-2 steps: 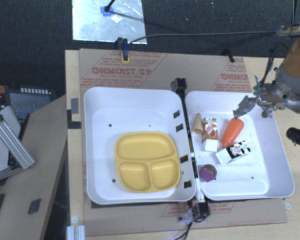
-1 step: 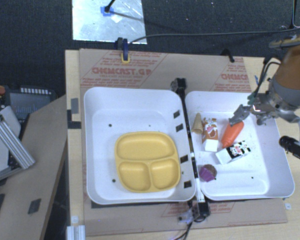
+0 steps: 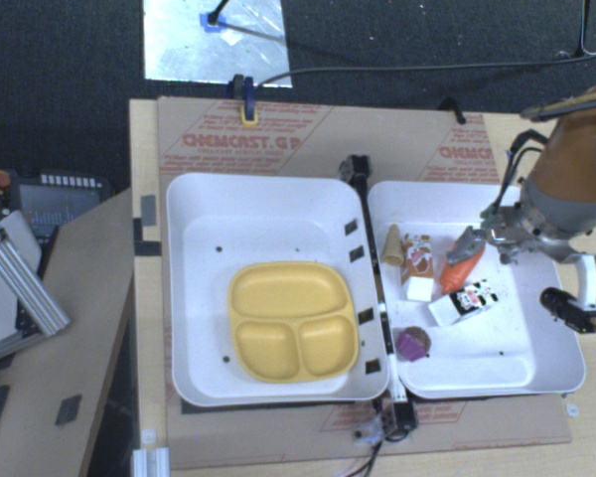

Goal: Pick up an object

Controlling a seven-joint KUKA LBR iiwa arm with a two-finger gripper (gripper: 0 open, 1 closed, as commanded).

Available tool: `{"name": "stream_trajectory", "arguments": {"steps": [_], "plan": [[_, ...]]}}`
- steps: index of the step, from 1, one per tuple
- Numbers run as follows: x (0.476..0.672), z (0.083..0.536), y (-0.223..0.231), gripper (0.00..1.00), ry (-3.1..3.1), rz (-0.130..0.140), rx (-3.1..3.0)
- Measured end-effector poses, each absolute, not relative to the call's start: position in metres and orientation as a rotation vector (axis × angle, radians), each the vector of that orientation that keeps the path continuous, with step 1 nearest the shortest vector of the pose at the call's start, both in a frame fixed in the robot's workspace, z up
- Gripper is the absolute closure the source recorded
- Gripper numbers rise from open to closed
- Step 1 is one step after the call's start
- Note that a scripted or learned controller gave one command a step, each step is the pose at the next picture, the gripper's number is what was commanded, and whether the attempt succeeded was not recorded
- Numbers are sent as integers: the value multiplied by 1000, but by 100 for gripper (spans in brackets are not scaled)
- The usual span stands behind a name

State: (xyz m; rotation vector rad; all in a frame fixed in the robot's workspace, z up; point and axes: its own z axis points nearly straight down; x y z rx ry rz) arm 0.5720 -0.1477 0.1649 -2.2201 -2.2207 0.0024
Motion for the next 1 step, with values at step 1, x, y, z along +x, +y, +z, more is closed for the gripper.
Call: {"name": "stream_trajectory", "arguments": {"steps": [1], "plan": [[565,104,-148,0,-2220,3,-2219]]}}
